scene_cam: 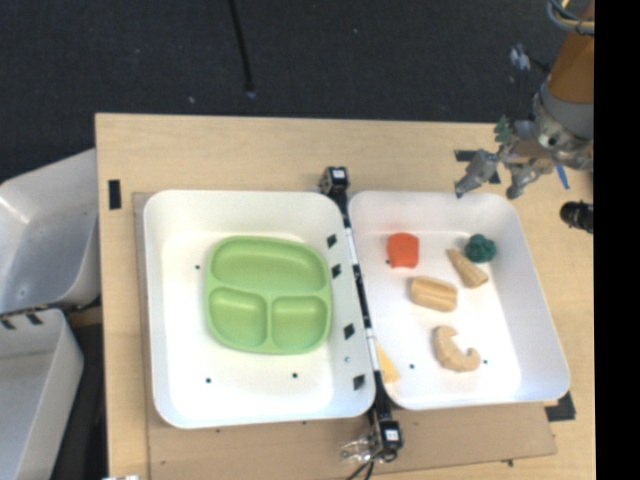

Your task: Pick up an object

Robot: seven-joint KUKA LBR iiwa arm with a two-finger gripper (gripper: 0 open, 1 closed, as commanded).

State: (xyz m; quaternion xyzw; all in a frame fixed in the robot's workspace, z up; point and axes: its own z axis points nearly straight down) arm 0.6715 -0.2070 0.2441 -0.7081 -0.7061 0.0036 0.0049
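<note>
At the far right corner of the tabletop (250, 148), the end effector (497, 180) hangs above the rim of the right bin (540, 318), just past its back edge. Its two fingers stand spread apart, one toward the left at (472, 180) and the other to the right of it. Nothing lies between them and they touch nothing.

Below and toward the front of the end effector, inside the right bin, five loose items lie apart from it:
- A dark green object (481, 248) lies nearest, just in front of the end effector near the bin's back right.
- A tan wedge-shaped piece (467, 269) lies just beside the green object, at its front edge; contact cannot be confirmed.
- An orange-red block (402, 250) lies forward and to the left of the end effector.
- A tan bread-like roll (433, 293) lies farther forward, between the block and the wedge.
- A curved tan piece (455, 351) lies farthest forward, well apart from the end effector.

A small yellow sliver (386, 366) rests against the bin's left wall at the front.

Well to the left of the end effector, the left bin (170, 368) carries a green divided tray (268, 293), lying flat, with three compartments.

The arm's orange band (573, 68) shows above the wrist at the right.
</note>
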